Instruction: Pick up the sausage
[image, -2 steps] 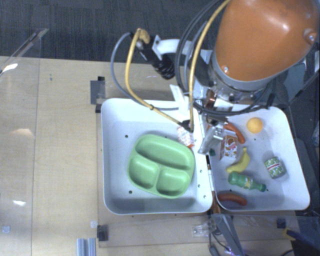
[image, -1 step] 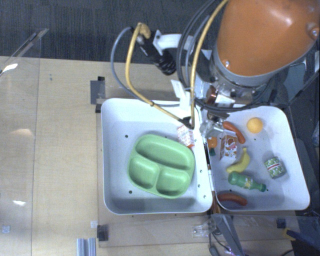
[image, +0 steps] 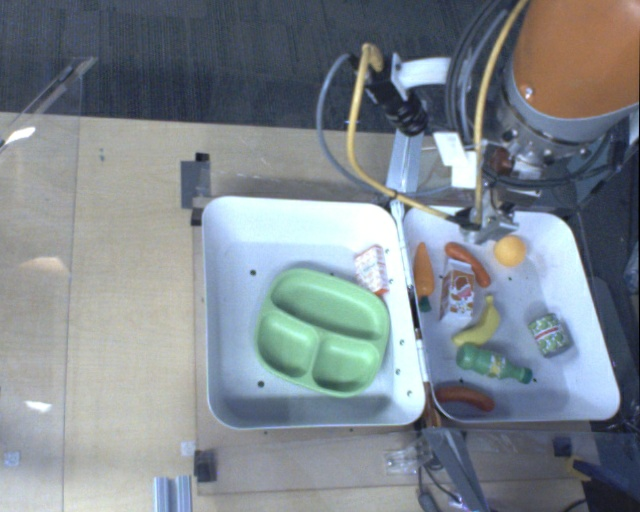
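You are at the approach step: the gripper (image: 488, 222) hangs over the upper edge of the right bin (image: 590, 390), in the upper right of the frame, and nothing shows between its parts, so treat the sausage as not yet picked. Whether the gripper is wide or narrow you cannot tell from here; the wrist and cables hide it. Two reddish pieces could be the sausage, and you should settle which one you mean. The upper sausage (image: 468, 262) lies tilted just below the gripper, its lower end touching or overlapping the snack packet (image: 460, 296), with the orange ball (image: 510, 250) just beside it to the right and the carrot (image: 424, 274) near it on the left. The lower sausage (image: 464, 398) lies nearly level along the bottom of the bin, close under the green bottle (image: 493, 365) and near the bin's lower left corner. The upper one looks the shorter reach: a small move down the frame, with the grip turned across the sausage's width, then a descent. Room there is tight, since the ball and the packet crowd its sides. The lower one has more bare floor to its right, but the bin wall sits just beside it. The banana (image: 482, 326) and the small can (image: 549, 334) lie well clear of both. The left bin (image: 230, 300) with its green tray (image: 323, 331) and a small packet (image: 372, 268) needs no visit, and the bench (image: 100, 330) beyond it is out of your path.
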